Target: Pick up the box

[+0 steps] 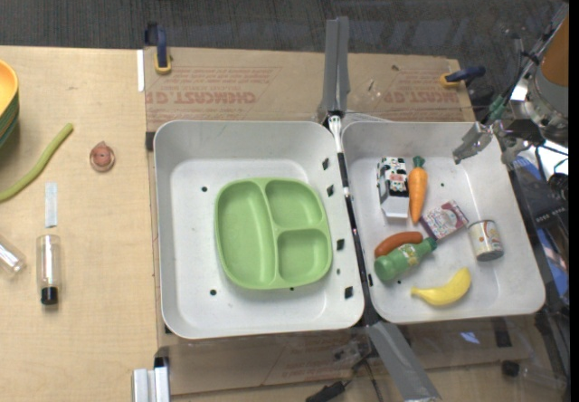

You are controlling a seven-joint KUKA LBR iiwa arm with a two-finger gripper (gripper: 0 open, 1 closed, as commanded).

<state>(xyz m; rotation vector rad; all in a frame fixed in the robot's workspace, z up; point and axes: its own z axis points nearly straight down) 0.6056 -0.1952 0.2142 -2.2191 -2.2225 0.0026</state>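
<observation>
The right bin (529, 264) gathers all the loose pieces in one place within the arm's reach from the right: a small pink and white box (444, 221) lying flat near the middle, a cow-print carton (393, 187) with a carrot (416, 192) touching its right side, a can (485, 239) just right of the box, a green bottle (403, 262) and a red sausage-like piece (398, 242) below left of it, and a banana (442, 289) near the front wall. The left bin (167, 210) carries a green divided tray (271, 233), probably meant as the place to set things down. The box lies close among its neighbours but apart from them on most sides, so a grasp from above looks workable. The jaws (484, 139) hang over the right bin's upper right corner, well apart from the box, holding and touching nothing; whether they stand apart or together I cannot tell, as they are small and blurred. The pick is not yet begun.
</observation>
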